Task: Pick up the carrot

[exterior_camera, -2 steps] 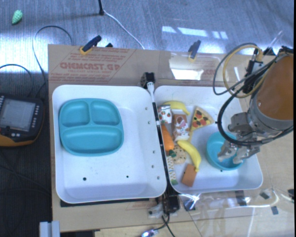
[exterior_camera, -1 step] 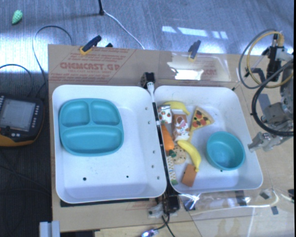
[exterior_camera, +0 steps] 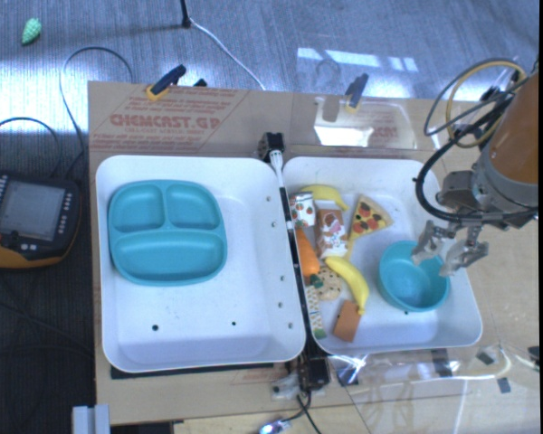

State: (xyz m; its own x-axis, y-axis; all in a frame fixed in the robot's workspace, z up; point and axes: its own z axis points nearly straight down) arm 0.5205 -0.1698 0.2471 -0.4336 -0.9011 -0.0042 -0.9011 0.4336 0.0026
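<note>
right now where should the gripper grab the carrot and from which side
Probably at the carrot's middle, coming straight down from above. It lies flat and long against the left wall of the right bin, running up and down the view, with other toy food crowding its right side. So the fingers would close along its narrow width, one slipping in at the wall. The gripper hovers over the blue bowl.

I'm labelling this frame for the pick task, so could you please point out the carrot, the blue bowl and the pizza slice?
carrot (exterior_camera: 308,253): camera view, middle of its orange body, by the right bin's left wall.
blue bowl (exterior_camera: 409,285): camera view, inner floor of the bowl.
pizza slice (exterior_camera: 368,217): camera view, centre of the topped face.
</note>
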